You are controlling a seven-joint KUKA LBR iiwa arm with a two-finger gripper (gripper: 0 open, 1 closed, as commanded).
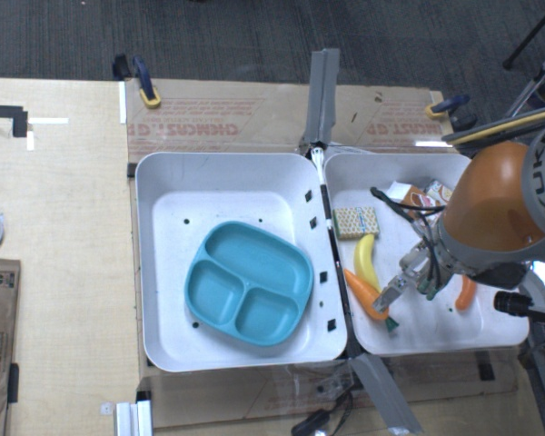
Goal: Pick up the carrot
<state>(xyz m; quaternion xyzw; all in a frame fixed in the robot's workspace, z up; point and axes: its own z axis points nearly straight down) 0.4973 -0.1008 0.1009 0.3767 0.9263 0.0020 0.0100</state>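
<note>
My orange band (pixel 492 198) looks smooth and shiny. The blue tray (pixel 248 282) at 9 o'clock looks like smooth plastic. Both white bins (pixel 154 243) look matt. The bench (pixel 54 207) looks like pale wood. The carrot (pixel 363 294) looks dull.

An orange carrot (pixel 363 293) and a yellow banana (pixel 367 258) lie in the white right bin (pixel 418 339), a blue divided plate (pixel 248 282) in the white left bin (pixel 163 243), on a pale wood desk (pixel 54 225).
</note>
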